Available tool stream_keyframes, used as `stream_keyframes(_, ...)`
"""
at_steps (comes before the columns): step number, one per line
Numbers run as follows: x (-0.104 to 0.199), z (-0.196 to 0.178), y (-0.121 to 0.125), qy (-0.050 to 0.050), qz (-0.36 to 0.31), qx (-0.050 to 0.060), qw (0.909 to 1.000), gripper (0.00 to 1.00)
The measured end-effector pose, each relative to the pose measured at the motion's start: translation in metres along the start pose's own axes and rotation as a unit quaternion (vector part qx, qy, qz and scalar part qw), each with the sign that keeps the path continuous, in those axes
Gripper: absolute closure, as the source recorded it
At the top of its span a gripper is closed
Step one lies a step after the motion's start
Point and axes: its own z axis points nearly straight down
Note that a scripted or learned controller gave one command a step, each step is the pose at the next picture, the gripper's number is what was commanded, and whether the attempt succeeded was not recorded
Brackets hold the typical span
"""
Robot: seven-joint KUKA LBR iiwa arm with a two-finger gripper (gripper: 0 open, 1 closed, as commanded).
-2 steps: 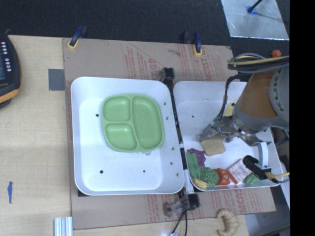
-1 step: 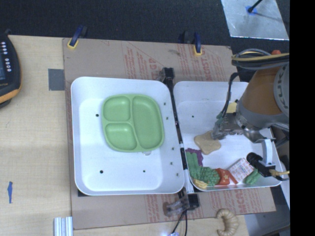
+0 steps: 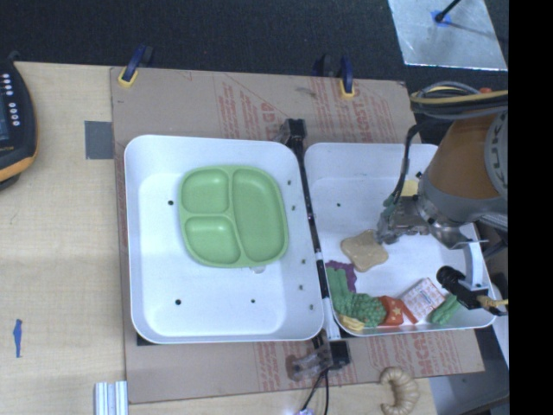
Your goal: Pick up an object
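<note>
In the right bin (image 3: 346, 171) a tan, bread-like piece (image 3: 364, 251) lies near the middle. My gripper (image 3: 391, 226) hangs just to its upper right, low over the bin floor, under the grey and orange arm (image 3: 462, 167). Along the bin's front edge lie a purple piece (image 3: 338, 274), a green leafy toy (image 3: 356, 306), a red piece (image 3: 391, 311), a red-and-white packet (image 3: 422, 297) and a green pod (image 3: 443, 309). Nothing shows between the fingers.
The left bin (image 3: 155, 309) holds a green three-compartment plate (image 3: 233, 215). Clamps sit between the bins at the back (image 3: 295, 130) and front (image 3: 315, 361). A tan curled object (image 3: 399, 389) lies on the bench in front. A black and orange pendant (image 3: 12, 119) rests at far left.
</note>
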Motion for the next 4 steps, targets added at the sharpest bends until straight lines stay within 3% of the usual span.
stream_keyframes(1, 0.000, -0.025, 0.014, 0.001, 0.001, 0.000, 1.0000, 1.00)
stream_keyframes(2, 0.000, -0.024, 0.013, 0.002, 0.001, 0.001, 1.0000, 0.00)
stream_keyframes(3, 0.014, 0.026, 0.024, 0.002, -0.001, 0.003, 1.0000, 0.00)
stream_keyframes(4, 0.030, 0.024, 0.007, 0.002, -0.001, 0.004, 1.0000, 0.00)
